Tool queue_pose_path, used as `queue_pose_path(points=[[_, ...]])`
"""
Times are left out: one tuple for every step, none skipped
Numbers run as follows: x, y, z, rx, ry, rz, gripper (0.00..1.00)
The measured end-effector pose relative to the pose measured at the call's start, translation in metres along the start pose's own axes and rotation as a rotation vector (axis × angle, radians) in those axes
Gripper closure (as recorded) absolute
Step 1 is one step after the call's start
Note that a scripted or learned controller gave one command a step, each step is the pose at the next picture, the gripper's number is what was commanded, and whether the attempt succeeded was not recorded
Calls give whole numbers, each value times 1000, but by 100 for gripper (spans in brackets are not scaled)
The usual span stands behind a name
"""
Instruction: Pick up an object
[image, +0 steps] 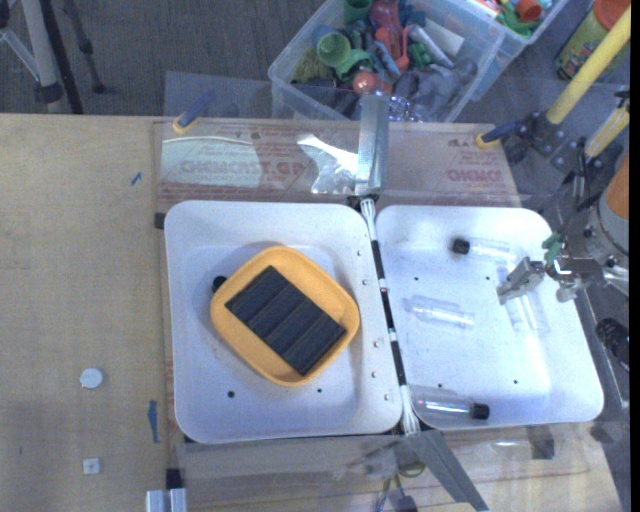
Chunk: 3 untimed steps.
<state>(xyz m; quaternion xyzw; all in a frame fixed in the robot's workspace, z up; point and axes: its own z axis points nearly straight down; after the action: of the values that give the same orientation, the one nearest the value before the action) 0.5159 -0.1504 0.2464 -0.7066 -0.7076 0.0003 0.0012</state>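
Two shallow white plastic bins sit side by side on the pale wooden bench (70, 250), the left bin (190, 330) and the right bin (570, 380) meeting along a dark seam in the middle. Behind them lies a flat brown cardboard sheet (230, 160) with red printing, and beyond that a clear plastic tub (300, 65) heaped with coloured toys.

The biggest item in the bins is a rounded-square yellow plastic block with dark ribbed panels on top (285, 315), lying tilted in the middle of the left bin and well apart from everything in the right one.

The grey arm comes in from the right edge, and its metal two-finger gripper (522, 278) hangs over the right half of the right bin. It is too small and blurred to tell how its fingers stand, and nothing can be seen between them.

In the right bin are several clear plastic tubes. One with a black cap (452, 406) lies along the near edge. Another black-capped tube (478, 246) lies near the far wall. An uncapped clear tube (440, 313) rests near the bin's centre, to the left of the gripper. A further faint clear tube (520, 315) lies just below the gripper.

A small grey disc (91, 378) rests on the bench far to the left.
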Motion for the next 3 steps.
queue_pose_path(points=[[-35,43,93,0,0,21,0],[-57,49,151,-5,0,-61,0],[-58,49,141,-7,-2,-59,100]])
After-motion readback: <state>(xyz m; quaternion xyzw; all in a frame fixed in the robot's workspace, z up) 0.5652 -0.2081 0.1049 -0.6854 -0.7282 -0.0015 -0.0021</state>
